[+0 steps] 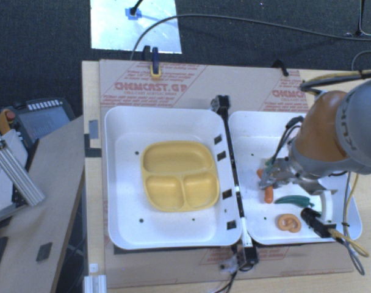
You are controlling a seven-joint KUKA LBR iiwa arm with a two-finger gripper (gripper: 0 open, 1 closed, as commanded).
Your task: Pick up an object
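1. The floor [39, 35] is covered in dark speckled carpet, seen along the top and left.
2. A pale shiny sheet [136, 17] is laid on the floor at top, with a small blue piece [132, 12] on it and a dark cable [246, 22] trailing away to the right.
3. The bench [91, 90] is light wood, overlaid with a tan board [191, 81] printed in red lettering.
4. A yellow clamp [155, 66] is fixed at the board's far edge.
5. A beige side table [51, 182] is placed at left, with a ribbed metal bar [14, 170] lying across it.
6. A dark pendant-like device [42, 124] is seen behind the side table.
7. Lighting is even, without hard shadows.
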